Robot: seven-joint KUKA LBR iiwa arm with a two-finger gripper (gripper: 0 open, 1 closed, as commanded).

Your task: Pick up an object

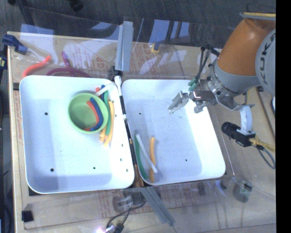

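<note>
Wooden bench (194, 62) — two white bins (43, 174) side by side.

Two white bins (63, 174) are seen on a tan surface (87, 52), a green bowl (87, 113) with red, blue and yellow sticks (106, 125) in one, green, white and orange sticks (148, 157) in the other, beside a grey and orange arm (245, 47).

bowl (88, 112) in left bin (43, 154) | sticks (148, 157) in right bin (194, 154)
</note>
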